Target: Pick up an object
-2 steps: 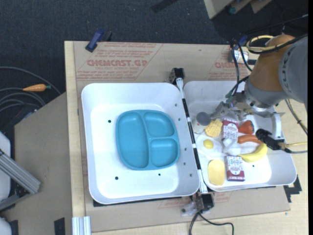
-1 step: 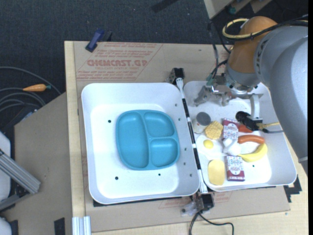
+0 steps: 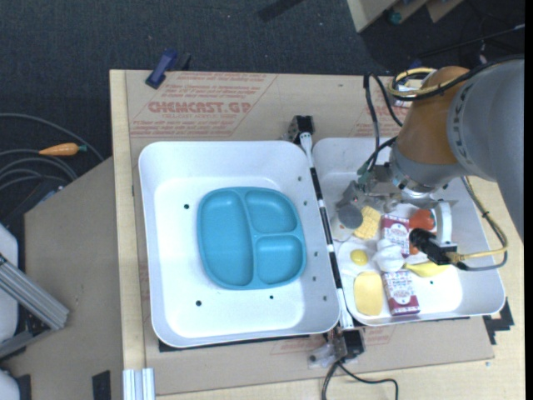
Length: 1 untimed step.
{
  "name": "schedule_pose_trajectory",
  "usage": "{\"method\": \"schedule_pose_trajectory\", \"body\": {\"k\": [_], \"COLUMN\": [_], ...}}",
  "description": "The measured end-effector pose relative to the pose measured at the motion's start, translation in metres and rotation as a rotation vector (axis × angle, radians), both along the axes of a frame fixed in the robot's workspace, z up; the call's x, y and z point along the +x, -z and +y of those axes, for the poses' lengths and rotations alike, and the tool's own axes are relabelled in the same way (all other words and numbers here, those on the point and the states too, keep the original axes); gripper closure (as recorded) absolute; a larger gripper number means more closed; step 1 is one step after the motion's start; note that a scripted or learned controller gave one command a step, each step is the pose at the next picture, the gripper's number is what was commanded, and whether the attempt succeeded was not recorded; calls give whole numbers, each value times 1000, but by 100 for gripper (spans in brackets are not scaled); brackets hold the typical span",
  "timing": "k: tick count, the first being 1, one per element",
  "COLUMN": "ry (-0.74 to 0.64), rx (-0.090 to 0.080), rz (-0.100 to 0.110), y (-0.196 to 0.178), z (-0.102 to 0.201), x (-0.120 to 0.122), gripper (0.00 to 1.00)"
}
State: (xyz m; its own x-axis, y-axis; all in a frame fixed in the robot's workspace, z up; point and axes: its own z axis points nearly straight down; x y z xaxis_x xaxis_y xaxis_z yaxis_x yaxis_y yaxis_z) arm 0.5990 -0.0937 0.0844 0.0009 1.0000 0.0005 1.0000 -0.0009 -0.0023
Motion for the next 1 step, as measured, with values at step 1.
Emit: {"method": "schedule_pose_trajectory", "body": {"k": [1], "ry": [1], "rx": [0], "rz": [-2], "y": [-10], "z": [0], "x": [1], "gripper": [100]}}
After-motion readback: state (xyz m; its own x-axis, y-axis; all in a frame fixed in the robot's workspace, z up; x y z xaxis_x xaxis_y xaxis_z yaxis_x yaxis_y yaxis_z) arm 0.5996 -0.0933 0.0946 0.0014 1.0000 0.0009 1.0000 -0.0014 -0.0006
